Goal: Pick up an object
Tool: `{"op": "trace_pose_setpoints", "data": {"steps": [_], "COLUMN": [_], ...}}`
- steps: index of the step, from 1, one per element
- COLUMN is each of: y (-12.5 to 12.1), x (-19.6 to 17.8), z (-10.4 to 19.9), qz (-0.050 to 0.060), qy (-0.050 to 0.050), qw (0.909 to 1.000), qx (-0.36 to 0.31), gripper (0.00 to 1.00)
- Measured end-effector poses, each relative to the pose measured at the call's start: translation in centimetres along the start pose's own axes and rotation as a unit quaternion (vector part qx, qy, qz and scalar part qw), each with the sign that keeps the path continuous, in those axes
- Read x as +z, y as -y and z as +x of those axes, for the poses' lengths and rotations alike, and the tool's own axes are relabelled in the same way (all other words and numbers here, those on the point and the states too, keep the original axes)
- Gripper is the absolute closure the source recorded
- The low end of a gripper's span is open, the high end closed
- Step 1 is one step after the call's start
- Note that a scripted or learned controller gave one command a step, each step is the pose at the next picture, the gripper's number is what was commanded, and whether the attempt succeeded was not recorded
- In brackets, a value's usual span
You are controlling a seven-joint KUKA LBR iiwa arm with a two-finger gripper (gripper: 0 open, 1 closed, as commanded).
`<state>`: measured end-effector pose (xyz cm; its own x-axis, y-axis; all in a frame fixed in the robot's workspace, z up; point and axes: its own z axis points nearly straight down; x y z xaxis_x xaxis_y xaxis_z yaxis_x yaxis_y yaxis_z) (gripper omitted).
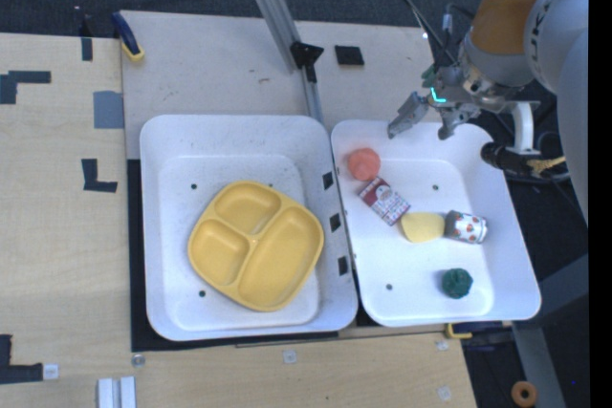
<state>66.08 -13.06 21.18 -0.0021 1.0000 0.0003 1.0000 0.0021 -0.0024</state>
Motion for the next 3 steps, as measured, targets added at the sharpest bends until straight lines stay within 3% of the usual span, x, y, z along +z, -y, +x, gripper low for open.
{"op": "trace_pose_setpoints", "data": {"steps": [1,3], "y": [0.0,1.1], "x": [0.0,10.9], "z": [0.0,-0.6], "qz": [-0.001,0.002], "qy": [0.000,0.001], "qw": [1.0000,1.0000], "qx": [0.000,0.000], "gripper": [0.00,0.00]}}
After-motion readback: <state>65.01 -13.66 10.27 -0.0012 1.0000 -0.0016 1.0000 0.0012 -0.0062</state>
